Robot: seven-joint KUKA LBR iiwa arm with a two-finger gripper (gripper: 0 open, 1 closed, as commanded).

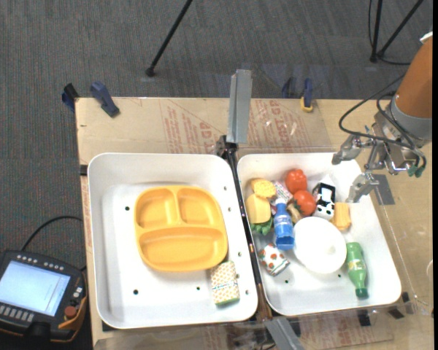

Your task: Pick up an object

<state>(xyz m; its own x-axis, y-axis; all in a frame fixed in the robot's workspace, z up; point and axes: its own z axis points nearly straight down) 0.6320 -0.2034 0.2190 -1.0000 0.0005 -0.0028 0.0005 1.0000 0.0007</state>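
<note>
The end effector (358, 172) hangs over the right shallow white bin's (391, 268) upper right corner, its two fingers spread apart, apparently with nothing between them. Below it lie toys: a white round plate (320, 244), green plastic bottle (356, 267), blue bottle (283, 226) and two red tomatoes (300, 191). A yellow divided tray (179, 227) occupies the left bin (106, 268).

We find the right bin (388, 268) crowded centrally; open floor remains along its back edge and front-left corner.
</note>
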